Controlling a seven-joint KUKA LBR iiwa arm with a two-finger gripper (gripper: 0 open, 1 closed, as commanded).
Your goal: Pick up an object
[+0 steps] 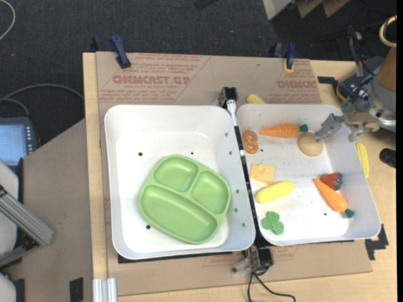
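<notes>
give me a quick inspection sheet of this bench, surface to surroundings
surface: brown board bearing two shallow white bins, left bin and right bin.
job's things: right bin holds two orange toy carrots, a beige round potato, a pretzel, a pale yellow cheese block, a yellow corn cob, a red pepper and a green leafy piece.
clutter: green divided plastic plate in the left bin.
end effector: over the right bin beside the potato; finger state unclear.
cables: black wire at the front edge.
surroundings: dark carpet, blue clamps.
</notes>
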